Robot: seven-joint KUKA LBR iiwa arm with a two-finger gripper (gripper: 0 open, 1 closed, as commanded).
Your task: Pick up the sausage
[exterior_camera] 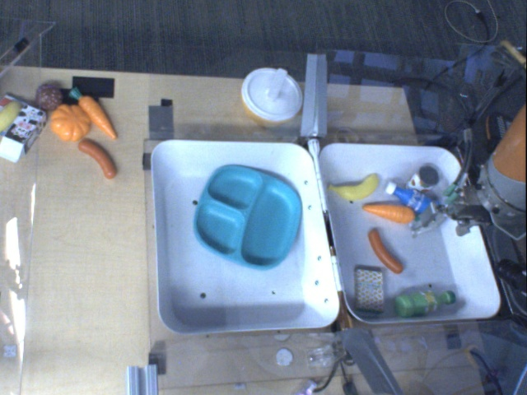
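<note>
Wooden bench (82,286), two white bins. Sausage (384,250) lies loose mid right bin (478,290), below the carrot (389,213), above the sponge (370,287). Gripper (434,214) hovers near the carrot's right end, nothing between its fingers; can't tell if they're apart or together. Blue tray (247,215) in left bin (177,295).

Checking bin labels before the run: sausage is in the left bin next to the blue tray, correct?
Not quite. The camera view shows the sausage in the right bin, below the carrot. The blue tray lies in the left bin.
</note>
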